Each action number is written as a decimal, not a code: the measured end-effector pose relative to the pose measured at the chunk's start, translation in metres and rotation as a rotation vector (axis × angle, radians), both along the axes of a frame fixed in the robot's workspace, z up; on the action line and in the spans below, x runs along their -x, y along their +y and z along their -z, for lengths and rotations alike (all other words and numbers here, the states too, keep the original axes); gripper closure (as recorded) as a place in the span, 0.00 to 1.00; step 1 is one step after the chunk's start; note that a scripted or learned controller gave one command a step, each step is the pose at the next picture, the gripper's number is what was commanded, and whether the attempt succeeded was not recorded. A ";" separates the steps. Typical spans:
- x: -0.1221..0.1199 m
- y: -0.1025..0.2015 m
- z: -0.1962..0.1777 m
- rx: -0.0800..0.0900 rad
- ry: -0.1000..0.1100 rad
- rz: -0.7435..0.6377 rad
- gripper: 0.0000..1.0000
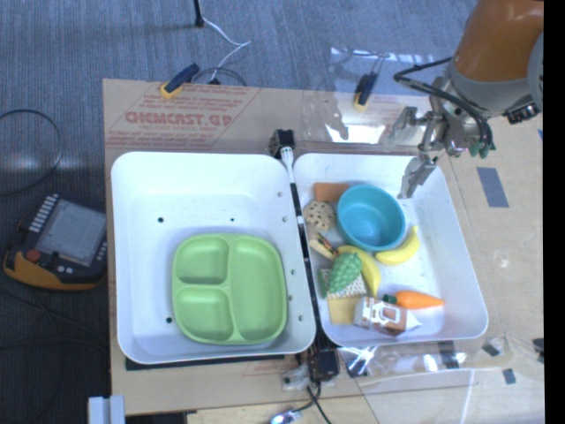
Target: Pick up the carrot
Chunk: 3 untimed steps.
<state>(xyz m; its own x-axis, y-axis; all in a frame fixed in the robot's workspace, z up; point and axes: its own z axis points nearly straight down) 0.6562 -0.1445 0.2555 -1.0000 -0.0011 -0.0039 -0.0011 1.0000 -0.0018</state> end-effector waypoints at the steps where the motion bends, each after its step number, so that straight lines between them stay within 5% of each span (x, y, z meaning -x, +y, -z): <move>1: 0.097 -0.018 0.012 0.000 0.003 0.003 0.00; 2: 0.116 -0.054 0.149 -0.005 0.009 -0.385 0.00; 3: 0.150 -0.054 0.161 0.016 -0.024 -0.584 0.00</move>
<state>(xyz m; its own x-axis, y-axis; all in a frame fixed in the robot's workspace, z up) 0.5060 -0.1982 0.0947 -0.8331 -0.5527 -0.0224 -0.5522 0.8333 -0.0238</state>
